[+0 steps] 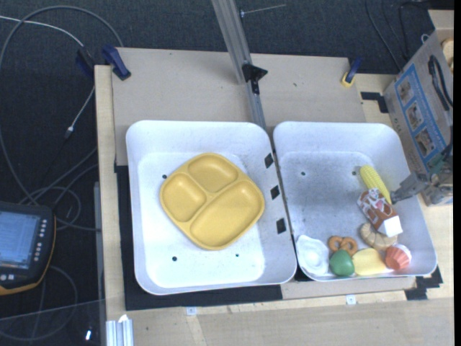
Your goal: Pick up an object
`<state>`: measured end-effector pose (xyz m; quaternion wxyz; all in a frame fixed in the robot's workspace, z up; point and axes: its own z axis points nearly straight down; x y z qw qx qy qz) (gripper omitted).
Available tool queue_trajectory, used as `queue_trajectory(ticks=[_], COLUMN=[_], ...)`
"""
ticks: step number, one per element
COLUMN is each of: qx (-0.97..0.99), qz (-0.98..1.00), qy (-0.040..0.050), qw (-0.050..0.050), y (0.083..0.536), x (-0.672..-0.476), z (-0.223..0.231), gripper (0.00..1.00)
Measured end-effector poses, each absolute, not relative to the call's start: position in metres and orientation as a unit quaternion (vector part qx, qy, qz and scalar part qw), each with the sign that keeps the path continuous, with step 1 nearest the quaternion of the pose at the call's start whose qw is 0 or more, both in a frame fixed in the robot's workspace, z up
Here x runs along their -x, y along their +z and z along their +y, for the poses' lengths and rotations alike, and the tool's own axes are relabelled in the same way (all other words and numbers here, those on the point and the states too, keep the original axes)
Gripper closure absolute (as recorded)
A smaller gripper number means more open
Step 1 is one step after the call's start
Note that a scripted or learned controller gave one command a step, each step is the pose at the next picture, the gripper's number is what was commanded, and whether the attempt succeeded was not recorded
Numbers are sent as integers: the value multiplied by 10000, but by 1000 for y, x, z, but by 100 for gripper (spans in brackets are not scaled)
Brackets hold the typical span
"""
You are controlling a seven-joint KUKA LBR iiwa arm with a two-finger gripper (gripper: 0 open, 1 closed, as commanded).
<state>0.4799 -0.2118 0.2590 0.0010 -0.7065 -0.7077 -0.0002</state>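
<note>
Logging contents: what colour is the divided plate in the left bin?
Yellow; the divided plate shows best in the camera view.

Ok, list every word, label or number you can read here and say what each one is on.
None can be read.
Blue printed box at the right edge: printed panels, too blurred to read.
Handheld screen at the left edge: lit display, too small to read.
Yellow divided plate and the toy food: no text visible.

The pale wooden desk (pixel 180 85) carries two shallow white bins touching side by side, the left bin (pixel 144 215) and the right bin (pixel 317 139), with blue clamps (pixel 115 62) at its far corners.
</note>
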Motion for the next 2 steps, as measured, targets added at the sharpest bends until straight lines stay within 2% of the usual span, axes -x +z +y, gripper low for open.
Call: queue_trajectory(ticks=[1,2], qx=[7066,7069], qz=[-7076,-7073], qy=[-4,10], qw=[8,39], y=[259,199], x=[-480,-481], z=[-212,-203], gripper=[0,0])
